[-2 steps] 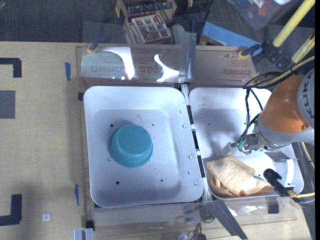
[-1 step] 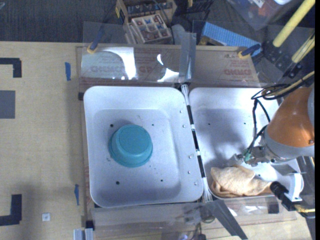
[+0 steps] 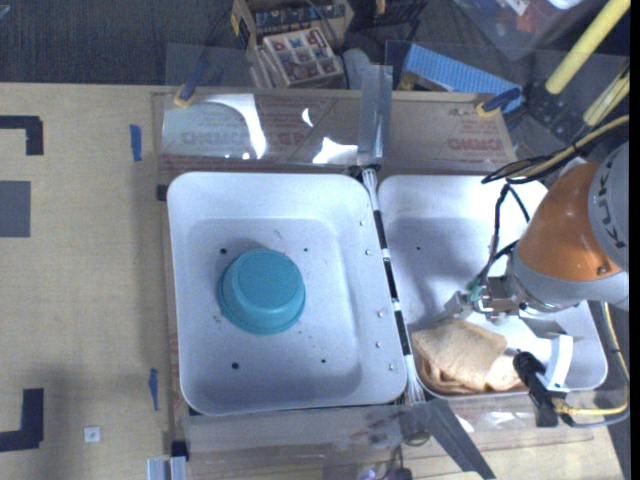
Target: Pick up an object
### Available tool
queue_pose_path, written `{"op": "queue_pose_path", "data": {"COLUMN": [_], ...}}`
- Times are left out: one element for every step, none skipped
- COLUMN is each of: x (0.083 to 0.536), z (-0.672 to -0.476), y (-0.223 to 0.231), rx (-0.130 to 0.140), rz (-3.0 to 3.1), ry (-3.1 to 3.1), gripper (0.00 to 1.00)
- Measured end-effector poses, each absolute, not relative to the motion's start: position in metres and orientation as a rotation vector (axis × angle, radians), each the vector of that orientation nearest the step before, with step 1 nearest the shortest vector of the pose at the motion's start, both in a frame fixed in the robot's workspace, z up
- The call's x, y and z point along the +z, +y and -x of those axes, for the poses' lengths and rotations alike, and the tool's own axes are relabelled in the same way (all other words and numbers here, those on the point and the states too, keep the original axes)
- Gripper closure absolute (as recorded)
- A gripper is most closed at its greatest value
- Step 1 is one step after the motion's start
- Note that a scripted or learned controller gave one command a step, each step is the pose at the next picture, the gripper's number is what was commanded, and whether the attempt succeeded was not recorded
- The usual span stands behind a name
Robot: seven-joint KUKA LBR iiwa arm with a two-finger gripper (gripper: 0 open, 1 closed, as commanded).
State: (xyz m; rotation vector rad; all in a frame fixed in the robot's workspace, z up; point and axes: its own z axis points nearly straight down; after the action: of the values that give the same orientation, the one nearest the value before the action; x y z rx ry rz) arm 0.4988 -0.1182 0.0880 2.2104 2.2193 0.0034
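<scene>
Over the right-hand white bin [image 3: 400, 203], the pincer [image 3: 478, 301] hung low beneath the arm's orange band [image 3: 566, 236], its metal tip just above the upper edge of a tan, bread-like object [image 3: 462, 356] lying at the bin's near side. Whether the pincer was spread or pressed together could not be told, and nothing showed in its grip. Well off to the pincer's left, in the other bin [image 3: 190, 208], a blue bowl [image 3: 262, 289] sat upside down. Both bins rested on the table [image 3: 80, 298].
</scene>
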Motion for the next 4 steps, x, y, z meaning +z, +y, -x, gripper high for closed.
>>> {"op": "queue_pose_path", "data": {"x": [0.089, 0.113, 0.088, 0.099], "z": [-0.483, -0.540, -0.483, -0.485], "y": [-0.099, -0.106, -0.121, -0.123], "rx": [0.010, 0.000, 0.011, 0.015], "rz": [-2.120, -2.034, -1.888, -1.891], "ry": [2.301, 2.394, 2.500, 2.491], "gripper": [0.00, 0.00, 0.00, 1.00]}}
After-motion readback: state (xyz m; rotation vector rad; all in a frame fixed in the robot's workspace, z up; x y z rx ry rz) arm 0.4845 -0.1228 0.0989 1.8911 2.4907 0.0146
